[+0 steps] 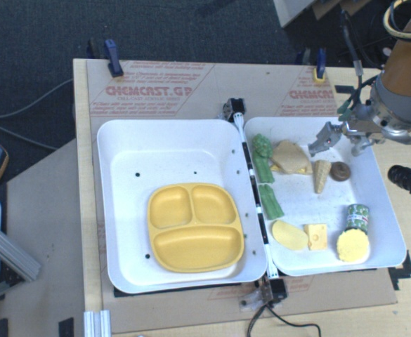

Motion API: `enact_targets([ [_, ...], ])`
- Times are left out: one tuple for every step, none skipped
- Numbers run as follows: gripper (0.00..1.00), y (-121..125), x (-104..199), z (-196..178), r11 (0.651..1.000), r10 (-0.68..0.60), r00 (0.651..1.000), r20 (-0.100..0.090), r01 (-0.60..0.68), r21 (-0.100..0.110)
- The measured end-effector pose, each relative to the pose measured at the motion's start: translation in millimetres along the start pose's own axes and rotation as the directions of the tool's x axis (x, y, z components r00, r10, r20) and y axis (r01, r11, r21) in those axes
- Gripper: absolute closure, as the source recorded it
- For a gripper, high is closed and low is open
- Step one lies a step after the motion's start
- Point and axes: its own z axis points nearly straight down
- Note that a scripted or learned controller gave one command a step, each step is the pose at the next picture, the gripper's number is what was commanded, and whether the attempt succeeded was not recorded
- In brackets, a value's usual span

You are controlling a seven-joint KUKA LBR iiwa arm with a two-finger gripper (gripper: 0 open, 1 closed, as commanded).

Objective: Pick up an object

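The right bin (381, 188) holds several toy foods. There is a tan bread-like piece (289, 156), a pale cone (321, 175), a small brown round piece (340, 171), two green pieces (261, 156) (270, 201), a green can (357, 217), a yellow disc (353, 246), a yellow block (317, 236) and a yellow oval (288, 234). My gripper (342, 144) hangs over the bin's far edge, just above the cone and the brown piece. Its fingers stand spread with nothing between them.
The left bin (121, 160) carries a yellow divided plate (194, 227). A black hinge strip (251, 181) runs between the two bins. Blue clamps (112, 56) (320, 63) hold the cardboard base at the far edge. The arm (402, 83) enters from the upper right.
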Motion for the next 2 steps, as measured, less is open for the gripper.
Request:
enact_targets([
  [0.00,31,23,174,1.000,0.000,1.000,-0.002,0.000,-0.002],
  [0.00,22,11,169,1.000,0.001,1.000,0.000,-0.001,0.001],
])
